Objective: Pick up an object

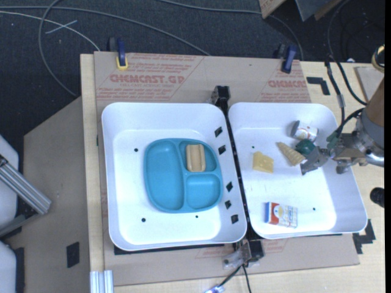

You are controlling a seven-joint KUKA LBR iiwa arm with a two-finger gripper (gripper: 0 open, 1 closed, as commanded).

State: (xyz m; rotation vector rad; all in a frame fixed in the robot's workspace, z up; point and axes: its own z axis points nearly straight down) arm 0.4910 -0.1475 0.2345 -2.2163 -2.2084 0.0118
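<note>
The two-finger gripper (313,160) sits low in the right white bin (342,206), at the right middle of the frame, and its dark fingers point leftward; whether they are parted or closed on anything cannot be told at this size. Just to its left, touching or nearly touching the fingertips, lies a tan wedge-shaped piece with a ridged surface (289,152), its long axis running from upper left to lower right, so the narrow end points away from the gripper. It looks like the likeliest target, because it is the nearest thing. Just above the gripper sits a small grey and white cylindrical object (303,129), with a teal bit (305,146) between it and the fingers. Further left in the same bin is a flat pale yellow square piece (263,162), well apart from the gripper, and toward the lower part of the bin lies a small white, red and blue printed packet (280,214). The arm (366,145) enters from the right edge, grey, reaching almost level across the bin rim. In the left white bin (122,163) rests a blue divided plastic plate (165,182) with a tan oblong block (195,157) in its upper right compartment.
</note>
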